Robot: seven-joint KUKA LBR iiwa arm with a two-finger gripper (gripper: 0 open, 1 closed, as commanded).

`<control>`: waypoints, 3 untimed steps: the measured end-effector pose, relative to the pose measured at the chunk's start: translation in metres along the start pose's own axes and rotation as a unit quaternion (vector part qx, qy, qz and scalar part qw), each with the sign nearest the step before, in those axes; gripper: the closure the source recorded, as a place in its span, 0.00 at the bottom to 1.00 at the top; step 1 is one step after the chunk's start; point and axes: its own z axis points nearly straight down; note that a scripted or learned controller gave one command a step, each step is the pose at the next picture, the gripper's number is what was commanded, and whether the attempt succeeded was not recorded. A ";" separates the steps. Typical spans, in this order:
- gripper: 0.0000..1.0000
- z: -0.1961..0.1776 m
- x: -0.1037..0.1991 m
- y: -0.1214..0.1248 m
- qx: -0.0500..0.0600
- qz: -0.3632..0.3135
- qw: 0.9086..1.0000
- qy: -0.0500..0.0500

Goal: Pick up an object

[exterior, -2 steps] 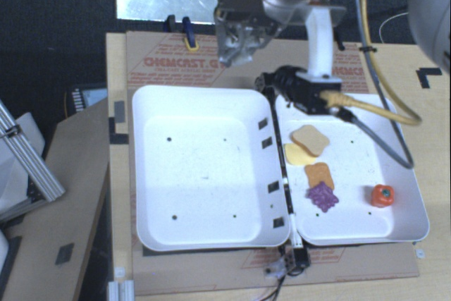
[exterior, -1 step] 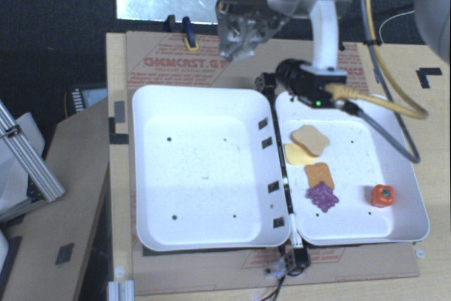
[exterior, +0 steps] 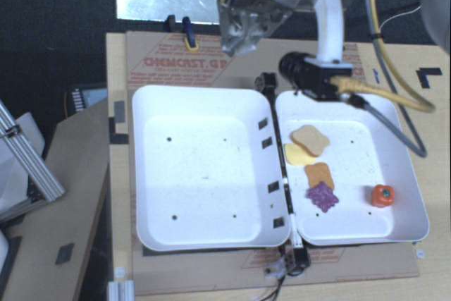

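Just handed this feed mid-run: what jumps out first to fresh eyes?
The small cluster of toy items near the inner wall of the right bin: a tan bread slice overlapping a yellow piece, an orange cracker and a purple piece below it, and an orange-red toy apart to their right. The gripper hangs high above the far edge of the left bin.

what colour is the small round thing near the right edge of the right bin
Orange-red, with a small green top; the round object shows clearly in the camera view.

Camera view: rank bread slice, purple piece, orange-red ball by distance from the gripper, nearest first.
Gripper is above the bins' far edge.
1. Bread slice, right bin, far end.
2. Purple piece, right bin, near the divider.
3. Orange-red ball, right bin, outer near corner.
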 end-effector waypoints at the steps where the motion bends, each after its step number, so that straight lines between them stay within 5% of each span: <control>1: 1.00 -0.011 0.000 0.000 -0.001 -0.001 1.000 0.001; 2: 1.00 -0.022 0.001 0.000 -0.002 -0.002 1.000 0.002; 3: 1.00 0.048 -0.002 0.061 0.005 0.005 1.000 -0.004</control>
